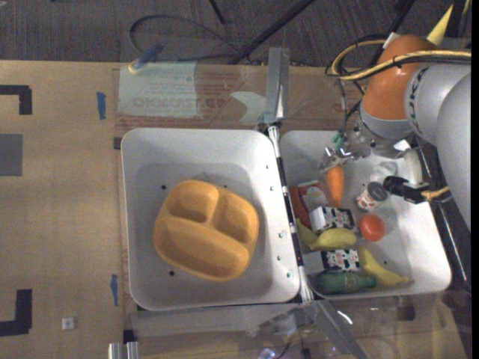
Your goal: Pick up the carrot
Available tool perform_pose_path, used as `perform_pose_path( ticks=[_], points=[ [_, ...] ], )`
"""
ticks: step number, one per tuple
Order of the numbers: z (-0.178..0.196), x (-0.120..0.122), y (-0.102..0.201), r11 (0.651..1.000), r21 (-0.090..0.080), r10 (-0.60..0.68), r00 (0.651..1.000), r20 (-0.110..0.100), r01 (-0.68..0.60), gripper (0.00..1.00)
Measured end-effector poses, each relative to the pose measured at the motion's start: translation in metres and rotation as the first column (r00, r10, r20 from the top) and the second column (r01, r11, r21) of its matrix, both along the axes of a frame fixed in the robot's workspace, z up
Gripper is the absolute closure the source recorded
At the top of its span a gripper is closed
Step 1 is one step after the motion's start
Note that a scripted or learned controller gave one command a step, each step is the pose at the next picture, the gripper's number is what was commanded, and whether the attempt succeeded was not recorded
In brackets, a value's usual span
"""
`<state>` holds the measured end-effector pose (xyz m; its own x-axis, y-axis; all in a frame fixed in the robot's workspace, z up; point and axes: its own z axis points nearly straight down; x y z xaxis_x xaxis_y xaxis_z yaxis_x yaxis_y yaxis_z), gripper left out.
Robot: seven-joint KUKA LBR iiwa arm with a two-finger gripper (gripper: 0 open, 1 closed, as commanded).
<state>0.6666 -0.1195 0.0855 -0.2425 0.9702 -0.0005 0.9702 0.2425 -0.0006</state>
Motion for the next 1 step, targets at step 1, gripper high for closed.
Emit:
perform_pose_path(
  ticks=[1],
  points=[
    [0.1004, -0.063, 0.0491, 0.999, 0.001, 0.04, 0.999, 0.002, -0.04, 1.0]
  ],
)
